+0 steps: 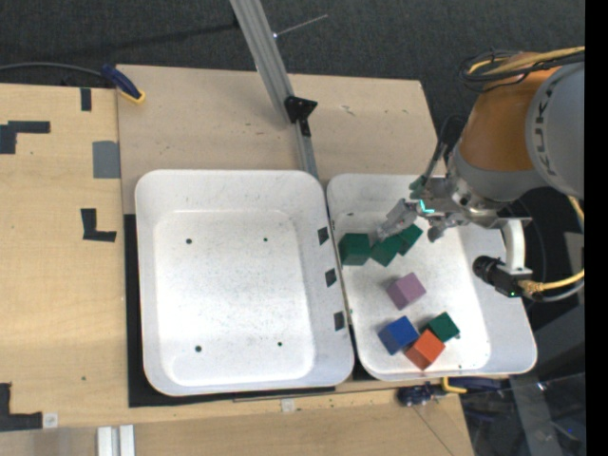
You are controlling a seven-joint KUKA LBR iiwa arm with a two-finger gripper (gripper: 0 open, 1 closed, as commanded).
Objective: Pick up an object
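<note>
Wooden bench (218, 122) | left bin (152, 255) | right bin (503, 350): green blocks (380, 248), purple cube (407, 290), blue cube (398, 334), orange block (427, 350) | gripper (397, 228) over green blocks; I can't tell its finger state | I'd centre on one block before closing.

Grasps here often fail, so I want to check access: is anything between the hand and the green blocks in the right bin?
Nothing visible is. The hand is already at the green blocks near the top of the right bin. The purple block and the blue, red and green cluster lie farther down the bin.
</note>
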